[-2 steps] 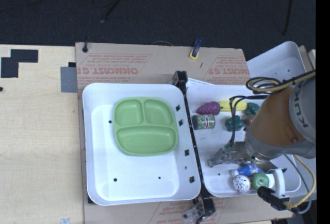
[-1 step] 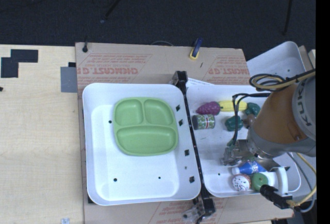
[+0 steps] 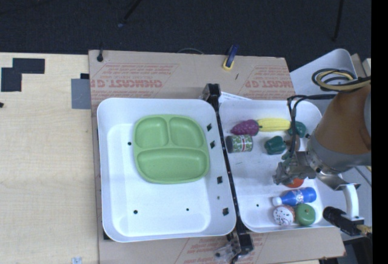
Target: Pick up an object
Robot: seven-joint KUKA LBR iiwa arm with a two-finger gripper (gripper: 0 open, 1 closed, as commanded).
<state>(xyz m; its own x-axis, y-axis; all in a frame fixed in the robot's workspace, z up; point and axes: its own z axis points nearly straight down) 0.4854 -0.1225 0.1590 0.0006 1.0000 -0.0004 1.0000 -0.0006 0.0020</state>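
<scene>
The right bin (image 3: 254, 208) holds several small objects: a purple grape bunch (image 3: 245, 128), a yellow corn-like piece (image 3: 274, 124), a small can with a green label (image 3: 239, 144), a green pepper-like piece (image 3: 274, 145), a teal piece (image 3: 298, 130), a blue and white bottle (image 3: 295, 197), a white ball (image 3: 282, 216) and a green round piece (image 3: 305, 214). My gripper (image 3: 288, 175) is low in the right bin, over a red-orange object (image 3: 295, 182) that it mostly hides. The arm comes in from the right.
The left bin (image 3: 121, 208) holds a green divided plate (image 3: 170, 148). A black divider (image 3: 223, 159) runs between the bins. Cables (image 3: 332, 78) and a white stand lie at the right. Cardboard lies under both bins.
</scene>
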